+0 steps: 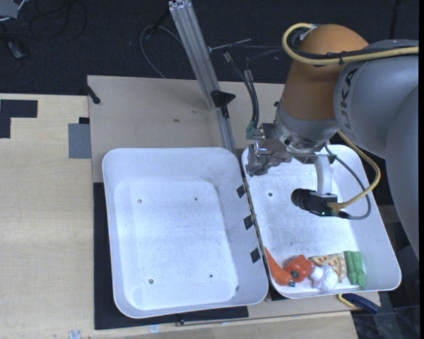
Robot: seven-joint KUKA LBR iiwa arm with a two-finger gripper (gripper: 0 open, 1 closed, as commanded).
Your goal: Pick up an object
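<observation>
From my station I judge the pick as not yet done: nothing is lifted, and the objects all lie in the right bin (381, 253), which I will use as my landmark. The gripper (260, 157) sits over that bin's far left corner, close to the wall it shares with the left bin (120, 189), and well apart from the objects. It is a dark, blurred cluster under the orange band of the arm (325, 69), and I cannot tell how it is set. I see no object at it.

The objects are heaped against the right bin's near wall. From the shared wall outward: an orange carrot-like piece (274, 267), a red rounded item (300, 265), a pale patterned piece (328, 263) with something white (325, 280) in front of it, and a green item (355, 267) nearest the bin's outer side. They touch or overlap one another, so I would expect a crowded grasp. A small black part with a cable (312, 201) hangs off the arm over the middle of the right bin.

What is left, as I read it: bring the gripper from the far corner toward the near wall, descend on one item, close, and lift. The left bin, just beside my landmark, shows bare white floor.
</observation>
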